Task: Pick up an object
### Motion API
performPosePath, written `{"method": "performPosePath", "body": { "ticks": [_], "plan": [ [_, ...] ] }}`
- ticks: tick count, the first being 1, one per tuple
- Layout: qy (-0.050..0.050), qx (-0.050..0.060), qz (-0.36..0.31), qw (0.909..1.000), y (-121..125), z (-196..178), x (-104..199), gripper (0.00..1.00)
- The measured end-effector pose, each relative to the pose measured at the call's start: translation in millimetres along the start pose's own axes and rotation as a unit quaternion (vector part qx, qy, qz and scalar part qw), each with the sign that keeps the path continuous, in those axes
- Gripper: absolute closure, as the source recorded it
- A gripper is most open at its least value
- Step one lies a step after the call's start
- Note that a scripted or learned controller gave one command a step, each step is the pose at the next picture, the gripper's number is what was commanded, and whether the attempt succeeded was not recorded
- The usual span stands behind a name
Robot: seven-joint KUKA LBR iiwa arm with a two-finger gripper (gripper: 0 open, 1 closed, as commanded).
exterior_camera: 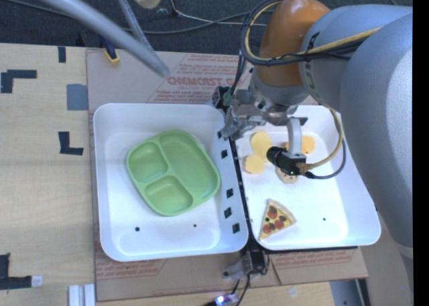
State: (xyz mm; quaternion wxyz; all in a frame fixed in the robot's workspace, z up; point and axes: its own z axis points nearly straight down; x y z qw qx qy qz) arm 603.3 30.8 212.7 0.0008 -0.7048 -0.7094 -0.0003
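Viewed from above at a slant, two shallow white bins are sitting side by side on a cardboard sheet (194, 80) printed in red, which is lying on a wooden bench (33, 191). A grey arm with an orange band (295, 27) is reaching in from the right. Its gripper (228, 126) is hanging over the near-left corner of the right bin (362, 231), close against the divide between the bins. Whether the claw is wide or narrow cannot be told from this angle, and nothing is visibly sitting in it.

The loose objects are lying as follows. In the right bin, two yellow round pieces (257, 153) are resting just beside the gripper, one touching the other. An orange piece (307, 144) is lying a little further right. A toy pizza slice (276, 219) is lying apart from these, nearer the front edge. In the left bin (100, 164), a green divided plate (173, 172) with three compartments is lying flat, taking up much of the floor.
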Motion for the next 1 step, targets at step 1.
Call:
{"method": "performPosePath", "body": {
  "ticks": [1],
  "plan": [
    [0.000, 0.000, 0.001, 1.0000, -0.4, -10.9, 56.8, 1.00]
  ]
}}
